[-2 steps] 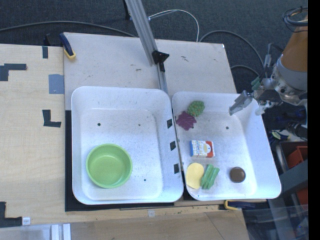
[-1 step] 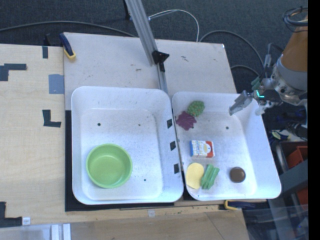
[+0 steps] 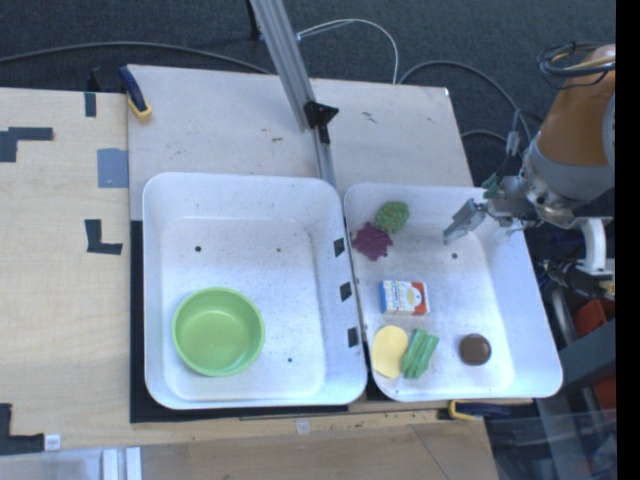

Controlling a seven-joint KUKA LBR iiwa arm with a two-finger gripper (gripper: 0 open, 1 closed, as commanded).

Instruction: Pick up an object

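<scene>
Small toys lie in the right white plastic bin [image 3: 520,268], and any one of them could be picked. Near the top sits a bumpy green ball-shaped toy [image 3: 392,216], and touching it is a dark purple, spiky-edged soft-looking piece [image 3: 371,240]. In the middle lies a little white box with red and blue print [image 3: 404,297]. Low down, a smooth yellow oval [image 3: 389,351] rests against a ribbed green stick-shaped toy [image 3: 420,353]. A shiny round brown ball [image 3: 474,349] sits apart, near the right wall.

The grey metal gripper [image 3: 462,221] hangs over the top right part of this bin, away from every toy. Its fingers look spread apart, with nothing between them.

The left white bin [image 3: 250,193] holds a round, smooth green plastic bowl [image 3: 218,330] in its lower left corner. Both bins have tiny dark specks. A slanted silver metal pole [image 3: 285,43] crosses above them.

The bins rest on a pale bench [image 3: 230,118] with a light wooden board [image 3: 50,288] at the left. Dark carpet [image 3: 450,8] and thin cables [image 3: 350,30] lie behind.
</scene>
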